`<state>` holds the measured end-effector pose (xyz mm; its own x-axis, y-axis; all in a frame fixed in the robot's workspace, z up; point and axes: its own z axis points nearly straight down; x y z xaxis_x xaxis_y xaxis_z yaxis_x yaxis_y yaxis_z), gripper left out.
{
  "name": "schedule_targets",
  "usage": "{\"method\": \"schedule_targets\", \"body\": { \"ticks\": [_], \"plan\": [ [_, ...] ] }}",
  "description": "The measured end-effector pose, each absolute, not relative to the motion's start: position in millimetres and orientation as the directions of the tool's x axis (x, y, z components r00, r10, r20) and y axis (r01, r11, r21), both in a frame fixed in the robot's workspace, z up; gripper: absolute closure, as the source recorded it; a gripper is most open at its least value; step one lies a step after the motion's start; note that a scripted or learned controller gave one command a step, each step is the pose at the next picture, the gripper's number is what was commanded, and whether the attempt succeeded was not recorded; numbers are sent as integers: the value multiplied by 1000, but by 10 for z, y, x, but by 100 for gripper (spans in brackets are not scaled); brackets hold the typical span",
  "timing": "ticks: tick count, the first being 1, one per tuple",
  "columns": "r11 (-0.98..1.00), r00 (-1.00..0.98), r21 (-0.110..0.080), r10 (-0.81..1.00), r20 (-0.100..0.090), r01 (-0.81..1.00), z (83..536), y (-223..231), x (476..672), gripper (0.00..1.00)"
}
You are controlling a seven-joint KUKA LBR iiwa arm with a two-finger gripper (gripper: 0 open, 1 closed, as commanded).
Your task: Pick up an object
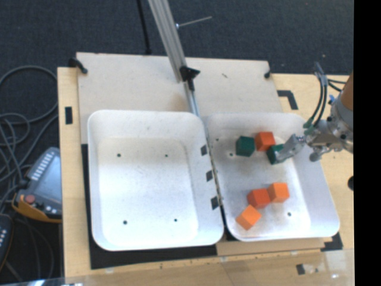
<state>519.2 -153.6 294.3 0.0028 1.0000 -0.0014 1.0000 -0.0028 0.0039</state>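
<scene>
The right bin (321, 210) holds several small blocks. A green block (244, 146) and an orange block (265, 140) sit side by side near its back. A second green block (274, 155) lies just right of them, touching the tip of my gripper (290, 147), which reaches in low from the right edge. Whether that block is gripped is not clear. Two orange blocks (258, 197) (278, 192) touch each other near the bin's middle front. Another orange block (248, 217) lies by the front left corner.
The left bin (98, 159) stands beside the right one, across a narrow divider. A slanted aluminium rail (169, 34) rises from the back between the bins. Cables and a teach pendant (41, 183) lie off the bench at left.
</scene>
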Motion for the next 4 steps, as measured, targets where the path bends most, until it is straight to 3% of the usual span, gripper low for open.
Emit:
{"method": "schedule_targets", "body": {
  "ticks": [1,2,3,4],
  "plan": [
    [-1,1,-7,1000,2,1000,1715,-1205,5056,0],
    [-2,2,21,1000,-7,1000,1248,-1017,4977,0],
    [-4,5,28,1000,-12,1000,1207,-1005,4968,0],
    [2,-2,8,1000,-3,1000,1139,-965,4917,0]
  ]
}}
